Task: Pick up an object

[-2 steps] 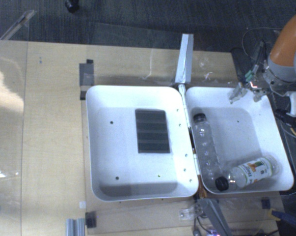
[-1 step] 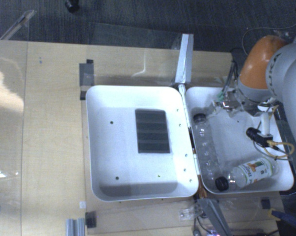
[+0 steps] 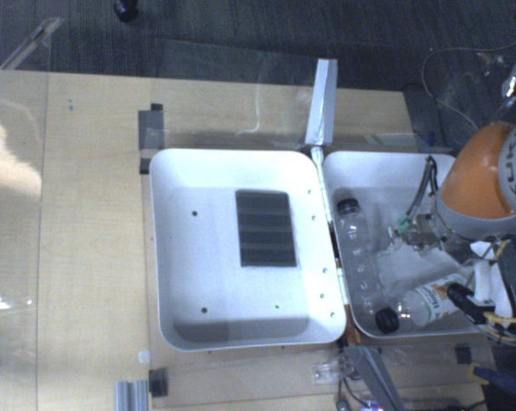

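end effector low in right bin, grip state cannot tell | clear bottles: one by left wall, one at front | risk: slick round plastic rolls or slips away

My bench: pale wood | left white bin rests on it, holding a dark ribbed pad | right white bin touches it, holding two clear bottles
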Robot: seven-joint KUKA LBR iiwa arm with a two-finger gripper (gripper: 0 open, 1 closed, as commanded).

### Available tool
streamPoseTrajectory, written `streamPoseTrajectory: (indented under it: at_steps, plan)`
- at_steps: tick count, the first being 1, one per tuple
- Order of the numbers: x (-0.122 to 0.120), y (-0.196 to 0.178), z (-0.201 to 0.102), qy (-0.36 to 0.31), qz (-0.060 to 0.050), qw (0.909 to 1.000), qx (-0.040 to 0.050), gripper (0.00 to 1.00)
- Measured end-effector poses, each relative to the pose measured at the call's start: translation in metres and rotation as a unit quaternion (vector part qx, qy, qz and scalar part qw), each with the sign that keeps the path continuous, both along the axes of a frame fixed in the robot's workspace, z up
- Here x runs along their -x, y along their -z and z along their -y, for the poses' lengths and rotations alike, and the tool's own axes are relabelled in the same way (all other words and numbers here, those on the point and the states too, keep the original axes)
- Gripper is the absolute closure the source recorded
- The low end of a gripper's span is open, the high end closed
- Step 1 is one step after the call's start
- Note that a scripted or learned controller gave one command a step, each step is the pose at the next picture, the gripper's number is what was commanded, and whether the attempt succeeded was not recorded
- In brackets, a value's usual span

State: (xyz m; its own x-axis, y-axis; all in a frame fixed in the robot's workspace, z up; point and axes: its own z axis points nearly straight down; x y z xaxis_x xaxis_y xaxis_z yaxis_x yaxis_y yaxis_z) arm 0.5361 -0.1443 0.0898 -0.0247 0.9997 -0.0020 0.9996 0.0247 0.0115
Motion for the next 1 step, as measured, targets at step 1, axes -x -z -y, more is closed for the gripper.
streamPoseTrajectory:
  at_steps: [1]
  plan:
    - [-0.0579, -0.0023, -0.0132, -0.138, -0.001, 0.9903, 0.0159, 0.0]
